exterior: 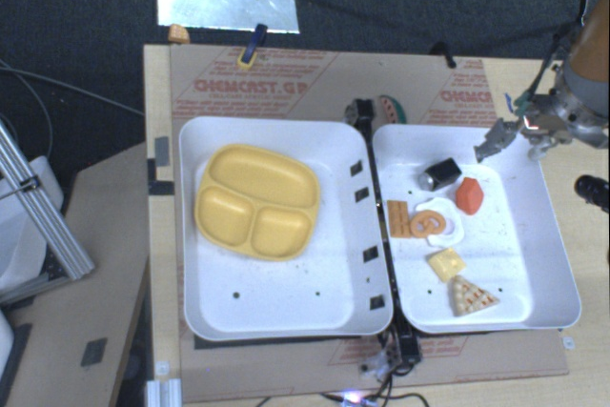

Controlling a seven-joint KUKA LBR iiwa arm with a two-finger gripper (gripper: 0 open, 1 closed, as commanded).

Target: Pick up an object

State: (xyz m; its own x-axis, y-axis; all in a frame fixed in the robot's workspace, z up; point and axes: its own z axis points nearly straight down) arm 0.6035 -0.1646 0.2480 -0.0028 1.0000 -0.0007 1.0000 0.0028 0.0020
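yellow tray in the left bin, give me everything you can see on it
The yellow three-compartment plastic tray is rounded-rectangular, matte, with one long compartment along its far side and two smaller ones nearer the camera. All three look empty. It lies flat, right side up, turned slightly askew, in the upper-left part of the left white bin, resting on the bin's floor. Nothing else touches it.
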